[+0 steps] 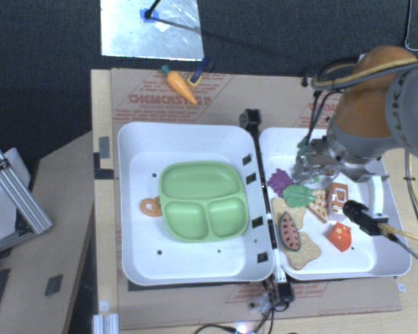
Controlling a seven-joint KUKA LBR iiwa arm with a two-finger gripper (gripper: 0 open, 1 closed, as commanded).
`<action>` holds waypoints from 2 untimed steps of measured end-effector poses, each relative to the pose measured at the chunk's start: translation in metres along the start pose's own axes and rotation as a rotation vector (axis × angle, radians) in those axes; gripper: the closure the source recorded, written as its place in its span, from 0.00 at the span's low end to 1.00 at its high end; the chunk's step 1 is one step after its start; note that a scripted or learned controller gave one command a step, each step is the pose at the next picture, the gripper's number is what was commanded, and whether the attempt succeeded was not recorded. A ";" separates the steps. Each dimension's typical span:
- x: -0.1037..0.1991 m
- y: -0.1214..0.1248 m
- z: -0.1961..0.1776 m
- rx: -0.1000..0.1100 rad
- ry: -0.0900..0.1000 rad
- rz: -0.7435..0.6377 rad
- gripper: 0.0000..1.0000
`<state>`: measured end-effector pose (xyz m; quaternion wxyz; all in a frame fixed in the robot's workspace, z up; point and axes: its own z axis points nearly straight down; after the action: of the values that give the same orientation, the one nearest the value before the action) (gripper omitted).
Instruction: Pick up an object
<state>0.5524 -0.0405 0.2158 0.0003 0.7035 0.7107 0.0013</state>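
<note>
arm (376, 110) reaches in from the right, wrist bent down over the right bin (390, 259); gripper (311, 164) low near purple toy (279, 181) and green leaf (298, 195); grip state unclear.

two white bins: left bin (136, 186) with one green divided plate (202, 200) and one pretzel (151, 207); right bin (386, 252) with several toy foods, including one watermelon slice (288, 231) and one strawberry (341, 236). one carrot (180, 86) lies far.

The right bin (386, 252) is being crowded by toy food (292, 232); bare floor is being left along its near edge.
</note>
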 end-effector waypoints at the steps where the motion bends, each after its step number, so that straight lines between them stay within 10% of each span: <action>1: 0.046 0.012 0.001 0.000 0.000 0.000 1.00; 2: 0.089 0.034 0.001 -0.001 0.001 0.001 1.00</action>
<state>0.5854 0.0489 0.2154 0.0003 0.7039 0.7103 0.0018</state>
